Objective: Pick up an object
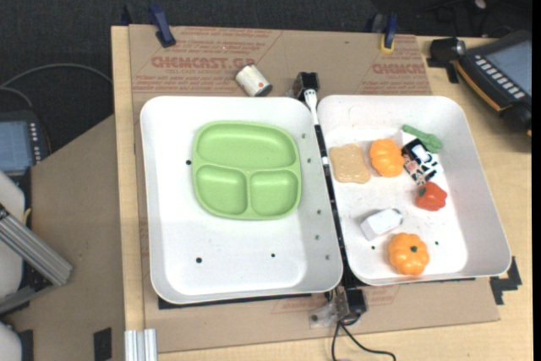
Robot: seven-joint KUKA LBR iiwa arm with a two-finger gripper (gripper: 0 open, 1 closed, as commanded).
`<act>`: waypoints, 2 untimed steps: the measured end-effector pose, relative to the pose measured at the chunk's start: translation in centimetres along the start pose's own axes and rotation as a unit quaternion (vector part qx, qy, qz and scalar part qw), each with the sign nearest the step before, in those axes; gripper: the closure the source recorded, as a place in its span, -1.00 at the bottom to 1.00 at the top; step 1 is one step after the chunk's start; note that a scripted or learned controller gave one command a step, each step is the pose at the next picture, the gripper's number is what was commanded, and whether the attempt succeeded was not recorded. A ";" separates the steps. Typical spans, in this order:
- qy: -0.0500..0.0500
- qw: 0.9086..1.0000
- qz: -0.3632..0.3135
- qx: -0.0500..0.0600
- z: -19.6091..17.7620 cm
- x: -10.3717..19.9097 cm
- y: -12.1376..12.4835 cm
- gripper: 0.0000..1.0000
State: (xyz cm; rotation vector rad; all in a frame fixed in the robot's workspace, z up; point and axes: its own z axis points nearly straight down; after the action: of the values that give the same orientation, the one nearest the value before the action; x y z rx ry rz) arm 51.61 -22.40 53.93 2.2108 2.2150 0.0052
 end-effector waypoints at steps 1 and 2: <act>0.004 1.000 0.002 0.009 6.5 0.0 -3.9 1.00; 0.001 1.000 0.000 0.001 0.0 0.0 -1.0 1.00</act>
State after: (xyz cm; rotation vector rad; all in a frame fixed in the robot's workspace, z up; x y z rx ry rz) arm 50.64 -22.41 53.90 2.2128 2.2164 0.0038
